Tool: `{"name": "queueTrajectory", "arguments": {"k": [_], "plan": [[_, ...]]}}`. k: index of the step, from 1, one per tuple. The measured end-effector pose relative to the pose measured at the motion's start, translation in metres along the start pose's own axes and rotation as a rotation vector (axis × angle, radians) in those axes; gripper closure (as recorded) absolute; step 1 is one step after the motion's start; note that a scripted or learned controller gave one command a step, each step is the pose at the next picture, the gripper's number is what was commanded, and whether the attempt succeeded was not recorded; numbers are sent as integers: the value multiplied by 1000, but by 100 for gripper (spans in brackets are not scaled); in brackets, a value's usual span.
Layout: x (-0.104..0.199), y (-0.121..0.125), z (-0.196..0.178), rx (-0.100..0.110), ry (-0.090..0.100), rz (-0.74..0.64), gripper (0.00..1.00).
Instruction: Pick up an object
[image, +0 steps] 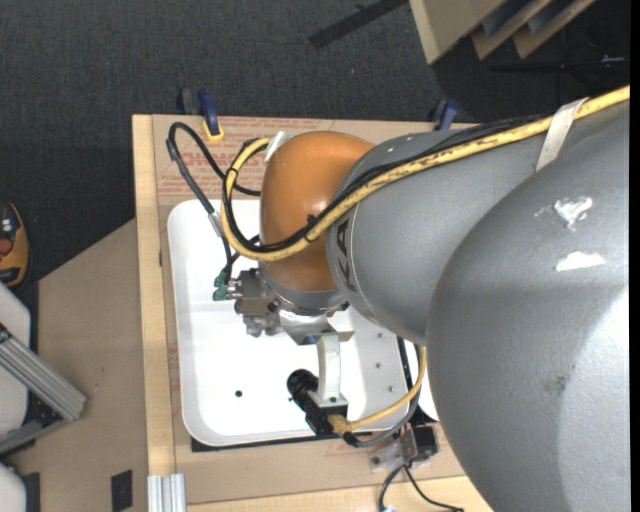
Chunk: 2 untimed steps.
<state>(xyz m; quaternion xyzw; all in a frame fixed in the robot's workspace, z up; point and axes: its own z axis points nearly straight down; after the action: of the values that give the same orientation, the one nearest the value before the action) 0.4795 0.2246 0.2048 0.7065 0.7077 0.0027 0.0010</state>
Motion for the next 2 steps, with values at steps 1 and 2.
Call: {"name": "queueTrajectory", "arguments": {"k": [1,2], "plan": [[0,61,-186,-16,5,0,100],[0,80,-341,-16,5,0,100]]}}
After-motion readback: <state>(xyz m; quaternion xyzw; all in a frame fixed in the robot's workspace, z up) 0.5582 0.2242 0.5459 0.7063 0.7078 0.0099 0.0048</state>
